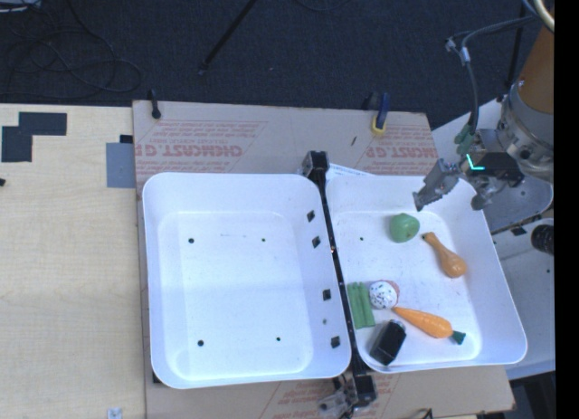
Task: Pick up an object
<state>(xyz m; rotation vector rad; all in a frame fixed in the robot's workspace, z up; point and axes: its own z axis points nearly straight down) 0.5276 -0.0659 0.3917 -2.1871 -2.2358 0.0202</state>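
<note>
green ball [404,226] sits in right bin [507,318], just beside gripper [457,186], nearest pick. gripper spread, grasping nothing, above bin's far end. you risk ball rolling off one finger; orange gourd [444,255] close by, could get nudged.
</note>
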